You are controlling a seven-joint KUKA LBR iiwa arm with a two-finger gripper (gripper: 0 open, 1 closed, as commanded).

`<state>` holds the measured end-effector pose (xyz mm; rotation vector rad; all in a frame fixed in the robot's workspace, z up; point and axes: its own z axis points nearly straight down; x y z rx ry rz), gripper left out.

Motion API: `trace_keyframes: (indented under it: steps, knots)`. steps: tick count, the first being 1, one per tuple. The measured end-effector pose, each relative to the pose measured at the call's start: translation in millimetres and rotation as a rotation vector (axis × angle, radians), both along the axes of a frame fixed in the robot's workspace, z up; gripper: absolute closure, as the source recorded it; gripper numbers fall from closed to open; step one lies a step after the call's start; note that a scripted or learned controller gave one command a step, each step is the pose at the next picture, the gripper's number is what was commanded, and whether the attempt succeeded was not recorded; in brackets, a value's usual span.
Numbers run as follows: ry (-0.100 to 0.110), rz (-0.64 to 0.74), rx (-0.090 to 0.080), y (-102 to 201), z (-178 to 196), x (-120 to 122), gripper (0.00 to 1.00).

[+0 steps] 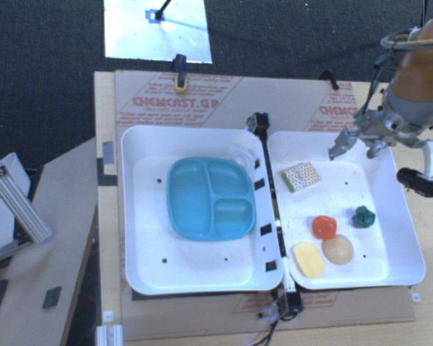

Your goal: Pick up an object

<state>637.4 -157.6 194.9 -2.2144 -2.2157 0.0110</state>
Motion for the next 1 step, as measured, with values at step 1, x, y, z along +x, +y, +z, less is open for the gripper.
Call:
trace_keyframes:
  steps: [1]
  knots:
    - [-0.013,0.002,-0.002,0.3,8.4,3.0,0.0]
